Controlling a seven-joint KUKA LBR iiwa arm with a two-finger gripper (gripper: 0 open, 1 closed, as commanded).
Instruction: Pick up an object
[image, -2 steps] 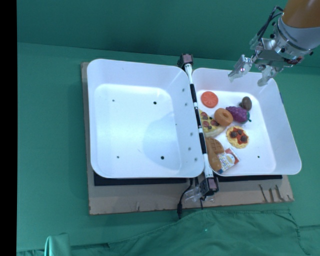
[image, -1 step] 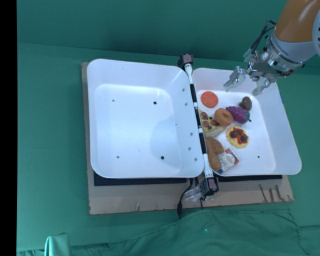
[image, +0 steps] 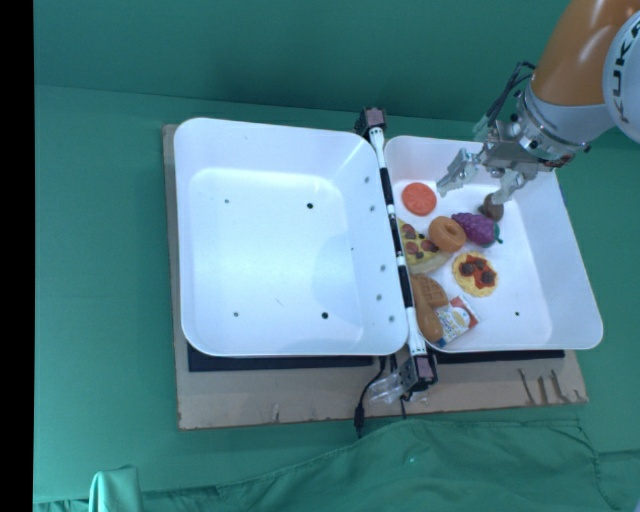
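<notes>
Gripper (image: 483, 183) spread wide, grasping nothing, poised over far part of right bin (image: 570, 290), purple grapes (image: 475, 227) just near of it, beside doughnut (image: 446, 233), tomato slice (image: 419, 198) left, left bin (image: 270, 150) alongside.

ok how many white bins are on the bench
2: the left bin and the right bin, side by side. The toy food lies in the right one, along its left side.

I can read part of one word, "KUK", in dark letters | it sits on the grey arm (image: 622, 60) at the top right | the small packet (image: 455, 322) has print too tiny to read
</notes>
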